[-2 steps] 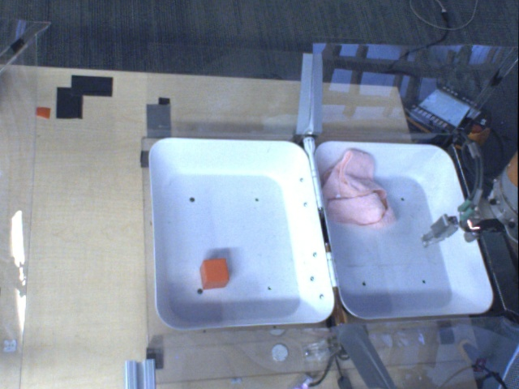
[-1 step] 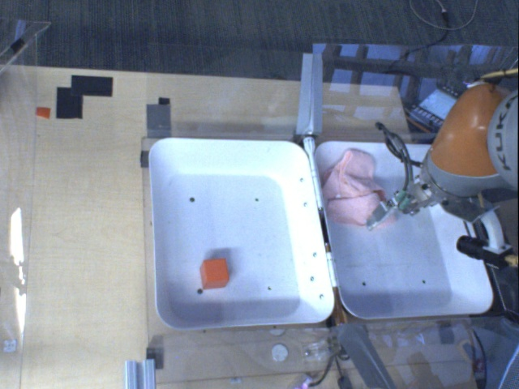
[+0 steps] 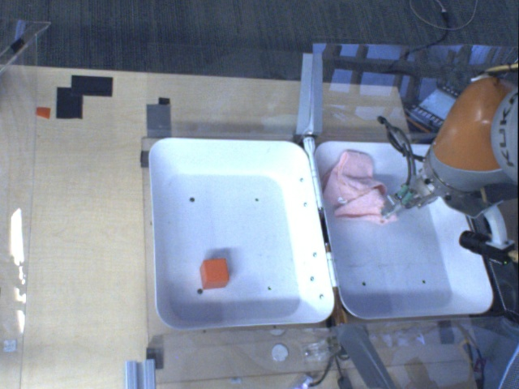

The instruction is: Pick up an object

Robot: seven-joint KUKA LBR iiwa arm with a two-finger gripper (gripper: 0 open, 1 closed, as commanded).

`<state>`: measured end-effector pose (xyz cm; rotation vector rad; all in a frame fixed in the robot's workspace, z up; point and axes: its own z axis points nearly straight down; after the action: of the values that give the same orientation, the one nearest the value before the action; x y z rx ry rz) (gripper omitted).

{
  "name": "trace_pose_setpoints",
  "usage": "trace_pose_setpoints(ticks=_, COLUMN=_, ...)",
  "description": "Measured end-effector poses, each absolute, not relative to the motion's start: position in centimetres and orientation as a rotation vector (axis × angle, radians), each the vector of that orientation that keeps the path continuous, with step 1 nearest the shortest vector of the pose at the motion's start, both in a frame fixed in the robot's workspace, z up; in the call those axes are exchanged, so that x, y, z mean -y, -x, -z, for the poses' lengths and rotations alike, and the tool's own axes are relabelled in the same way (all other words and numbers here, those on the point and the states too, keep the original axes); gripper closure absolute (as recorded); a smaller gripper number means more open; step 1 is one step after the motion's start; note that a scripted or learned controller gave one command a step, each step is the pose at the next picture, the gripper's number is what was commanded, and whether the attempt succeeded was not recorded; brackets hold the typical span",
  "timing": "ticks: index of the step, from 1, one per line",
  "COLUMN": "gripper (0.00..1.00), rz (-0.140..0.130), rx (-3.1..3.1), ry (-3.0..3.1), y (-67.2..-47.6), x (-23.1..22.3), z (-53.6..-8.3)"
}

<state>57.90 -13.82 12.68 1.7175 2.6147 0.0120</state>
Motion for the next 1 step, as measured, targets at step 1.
trace_pose_setpoints(ticks=1, gripper=0.00, rz=-0.012, rx=-2.614, ry=-1.717, y=-57.92, x=13.82, z=-12.70)
